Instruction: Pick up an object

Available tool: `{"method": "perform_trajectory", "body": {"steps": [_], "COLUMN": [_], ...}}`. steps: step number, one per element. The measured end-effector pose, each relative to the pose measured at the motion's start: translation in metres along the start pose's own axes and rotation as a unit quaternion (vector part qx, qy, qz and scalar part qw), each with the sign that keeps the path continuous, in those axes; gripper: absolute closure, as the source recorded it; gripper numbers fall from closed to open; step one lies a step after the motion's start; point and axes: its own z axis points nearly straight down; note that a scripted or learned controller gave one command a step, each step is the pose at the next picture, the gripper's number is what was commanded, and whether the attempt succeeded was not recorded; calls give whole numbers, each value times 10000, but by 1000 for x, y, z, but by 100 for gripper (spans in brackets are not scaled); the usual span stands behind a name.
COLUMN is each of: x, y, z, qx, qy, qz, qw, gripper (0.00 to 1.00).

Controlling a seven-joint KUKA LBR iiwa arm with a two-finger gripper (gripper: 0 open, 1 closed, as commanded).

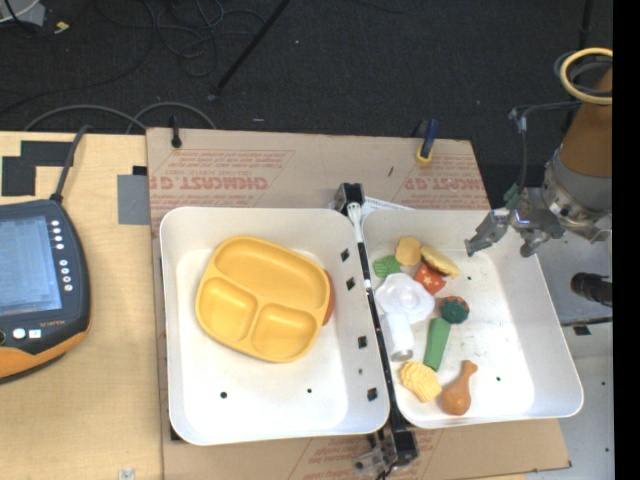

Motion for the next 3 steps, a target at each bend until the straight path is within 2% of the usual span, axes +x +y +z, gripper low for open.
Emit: {"method": "perform_trajectory", "body": {"steps": [1,2,3], "x": [-1,-4,61], "y": [-37,-34,-42], "z": [131,113,-3], "qx": [54,9,-47], "qy": [15,7,2], "qz": [0,17,-27], "qw": [10000,10000,10000], "gripper": [0,100,100]}}
